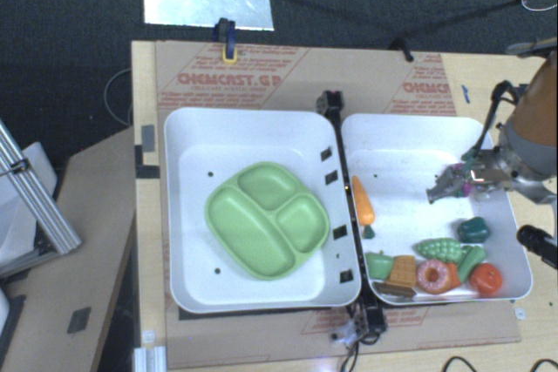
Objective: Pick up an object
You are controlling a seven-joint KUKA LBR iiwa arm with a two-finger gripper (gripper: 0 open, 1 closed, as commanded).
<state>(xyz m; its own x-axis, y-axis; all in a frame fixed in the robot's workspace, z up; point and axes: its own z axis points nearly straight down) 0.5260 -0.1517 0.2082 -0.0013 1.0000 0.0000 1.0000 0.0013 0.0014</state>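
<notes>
The task looks barely begun: nothing is lifted, and every toy in the right bin (410,154) lies on the bin floor. The arm (534,122) comes in from 3 o'clock, and its pincer (446,185) hangs over the bare middle of that bin, pointing toward 9 o'clock. Its dark tips are small and blurred against the white floor, so I cannot tell how far apart they stand; nothing shows between them, so I judge that it has hold of nothing. The things it could take sit toward 6 o'clock from it, crowded along the bin's near edge: a dark green pepper (473,229) just below the pincer, a bumpy green vegetable (441,249), a pink doughnut (433,275), a red tomato (486,278), a brown block (403,271) and a green piece (378,264), several of them touching. An orange carrot (363,202) lies apart from that cluster, at 9 o'clock from the pincer, close beside the wall between the 2 bins. The left bin (253,128) carries a green divided plate (266,219) and plays no part yet. What is left, as I judge it, is nearly the whole job: settle on 1 thing, come down over it, close on it and raise it clear. The pepper is nearest, while the carrot has the most room around it.
</notes>
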